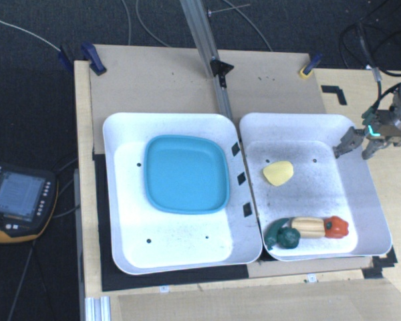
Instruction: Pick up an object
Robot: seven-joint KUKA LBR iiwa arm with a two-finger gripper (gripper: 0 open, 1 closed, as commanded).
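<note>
A pale yellow lump (pixel 278 173) lies near the middle of the right bin (pixel 361 199). Along that bin's front wall sit a dark green round piece (pixel 283 236), a tan cylinder (pixel 308 227) and a red piece (pixel 336 227), touching in a row. My gripper (pixel 359 146) hovers at the right bin's far right rim, its two fingers spread apart with nothing between them. It stands well right of the yellow lump.
A blue square plate (pixel 186 174) rests in the left bin (pixel 123 246). A metal pole (pixel 202 29) slants in from the top to the gap between the bins. A handheld controller (pixel 17 202) lies off the bench at left. Cables run across the dark floor.
</note>
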